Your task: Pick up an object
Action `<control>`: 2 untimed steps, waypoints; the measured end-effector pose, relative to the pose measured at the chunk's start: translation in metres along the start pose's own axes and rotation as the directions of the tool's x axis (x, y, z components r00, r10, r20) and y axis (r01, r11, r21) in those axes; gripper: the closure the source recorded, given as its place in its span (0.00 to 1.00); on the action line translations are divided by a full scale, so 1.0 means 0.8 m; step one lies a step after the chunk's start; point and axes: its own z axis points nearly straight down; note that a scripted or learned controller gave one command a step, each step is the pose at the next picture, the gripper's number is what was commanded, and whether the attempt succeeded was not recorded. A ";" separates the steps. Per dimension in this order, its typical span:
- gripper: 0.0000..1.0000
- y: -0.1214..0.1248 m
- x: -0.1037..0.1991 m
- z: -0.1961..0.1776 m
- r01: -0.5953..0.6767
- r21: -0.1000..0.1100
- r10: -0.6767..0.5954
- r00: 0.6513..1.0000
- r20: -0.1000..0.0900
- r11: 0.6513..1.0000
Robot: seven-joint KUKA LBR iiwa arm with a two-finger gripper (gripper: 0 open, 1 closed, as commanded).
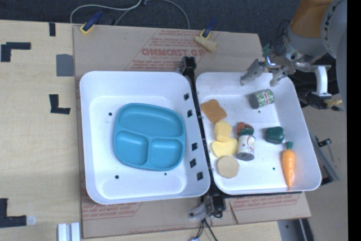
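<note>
Hovering above the right bin's (304, 138) far edge, the gripper (263, 75) has its fingers spread wide and holds nothing. Just below it in that bin lies a green can (262, 99) on its side. Nearer the bin's middle sit a small tin (246, 147), yellow pieces (223, 141) and a carrot (288, 165).

Wooden bench (34, 132) bears cardboard sheet (163, 51); two white bins (93, 87) atop.
</note>
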 end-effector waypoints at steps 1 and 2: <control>0.00 -0.072 -0.016 0.139 -0.003 0.008 0.003 1.000 -0.002 1.000; 0.00 -0.006 0.023 0.141 -0.008 0.039 0.008 1.000 0.003 0.999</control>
